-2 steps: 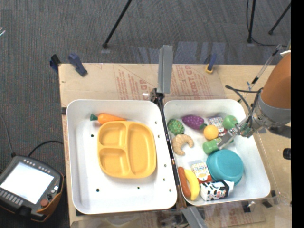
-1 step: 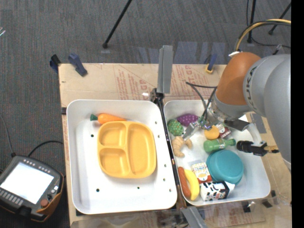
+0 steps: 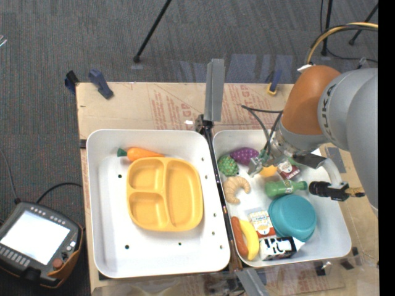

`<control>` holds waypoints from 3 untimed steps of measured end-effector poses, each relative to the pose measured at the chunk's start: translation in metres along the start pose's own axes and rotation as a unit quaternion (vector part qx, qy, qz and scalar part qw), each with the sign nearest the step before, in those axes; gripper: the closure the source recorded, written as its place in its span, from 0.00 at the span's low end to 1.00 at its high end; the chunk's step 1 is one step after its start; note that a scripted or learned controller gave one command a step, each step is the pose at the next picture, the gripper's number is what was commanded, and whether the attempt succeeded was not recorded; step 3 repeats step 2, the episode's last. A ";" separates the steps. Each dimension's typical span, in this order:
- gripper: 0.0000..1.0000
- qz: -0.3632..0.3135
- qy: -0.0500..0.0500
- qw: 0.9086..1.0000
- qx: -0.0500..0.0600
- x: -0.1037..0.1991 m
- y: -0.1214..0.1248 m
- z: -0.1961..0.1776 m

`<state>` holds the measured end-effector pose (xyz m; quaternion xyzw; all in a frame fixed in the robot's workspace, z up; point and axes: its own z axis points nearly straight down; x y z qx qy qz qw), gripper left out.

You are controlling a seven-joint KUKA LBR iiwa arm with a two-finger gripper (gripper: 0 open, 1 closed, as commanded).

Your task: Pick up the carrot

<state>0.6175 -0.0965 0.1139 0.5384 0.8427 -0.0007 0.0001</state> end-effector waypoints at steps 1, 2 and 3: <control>1.00 0.100 0.001 0.995 -0.002 0.084 0.037 -0.075; 1.00 0.043 0.001 0.999 0.002 0.075 -0.046 -0.072; 1.00 0.043 0.001 0.999 0.002 0.075 -0.046 -0.072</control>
